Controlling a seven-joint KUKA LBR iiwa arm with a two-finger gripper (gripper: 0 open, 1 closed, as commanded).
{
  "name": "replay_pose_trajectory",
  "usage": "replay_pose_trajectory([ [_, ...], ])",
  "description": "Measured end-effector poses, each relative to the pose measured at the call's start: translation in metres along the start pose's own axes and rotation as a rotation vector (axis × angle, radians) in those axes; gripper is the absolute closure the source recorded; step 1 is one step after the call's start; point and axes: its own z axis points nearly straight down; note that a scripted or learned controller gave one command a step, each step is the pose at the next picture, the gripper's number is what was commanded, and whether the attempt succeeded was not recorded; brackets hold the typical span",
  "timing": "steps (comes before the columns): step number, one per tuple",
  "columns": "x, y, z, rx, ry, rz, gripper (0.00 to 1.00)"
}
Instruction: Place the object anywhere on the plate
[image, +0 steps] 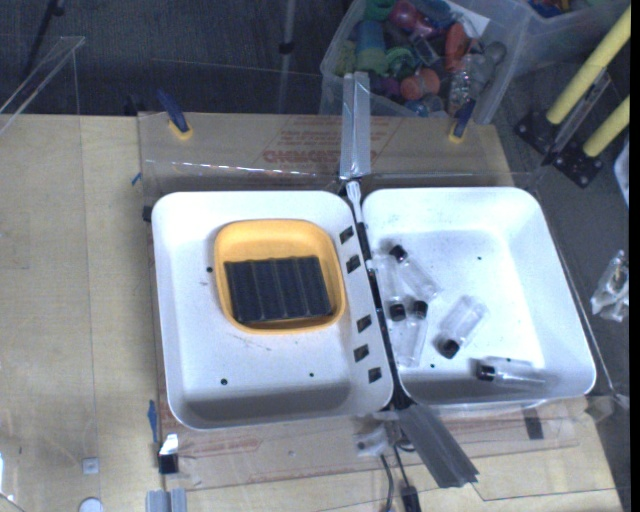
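Two white bins sit side by side, left bin (190, 390) and right bin (540, 250), touching along a shared divider. One yellow plate (232, 240) rests in the left bin, with one black ribbed slab (278, 288) lying flat on it. About five clear vials (458, 325) with black caps lie scattered in the right bin, all across the divider from the plate. Whether the claw is open or closed cannot be told.
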Motion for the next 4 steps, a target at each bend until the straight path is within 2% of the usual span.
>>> replay_pose_trajectory([
  [1,-0.001,0.0,0.052,-0.002,0.0,-0.317,1.0],
  [2,0.013,0.014,0.067,-0.004,0.001,-0.578,1.0],
  [3,0.013,0.013,-0.01,0.002,-0.001,-0.799,1.0],
  [4,0.008,0.019,0.014,-0.005,-0.001,-1.072,1.0],
])
